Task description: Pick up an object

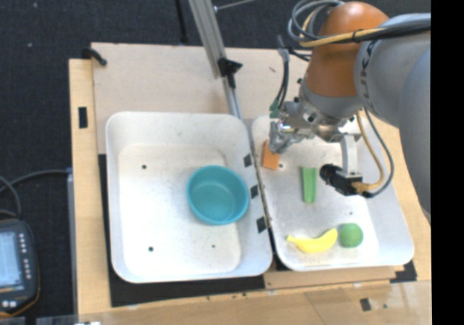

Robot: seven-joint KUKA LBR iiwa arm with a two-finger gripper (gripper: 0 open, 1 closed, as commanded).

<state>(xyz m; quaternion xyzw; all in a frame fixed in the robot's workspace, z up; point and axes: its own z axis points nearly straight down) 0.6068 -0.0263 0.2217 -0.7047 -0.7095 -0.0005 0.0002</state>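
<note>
A small orange block [270,160] lies at the far left edge of the right bin [395,233], against the wall shared with the left bin. My gripper [278,142] hangs just above the block's upper edge, touching or nearly touching it. Also in the right bin are an upright green stick [309,184] in the middle, a yellow banana [313,242] near the front, and a green ball [351,235] beside the banana. A teal bowl [217,194] sits in the left bin [119,135], towards its right side.
A slanted metal pole [209,30] ends at a black clamp just behind the bins' shared wall. A black cable connector [339,178] hangs from the arm over the right bin, right of the green stick. The bench's far board lies behind the bins.
</note>
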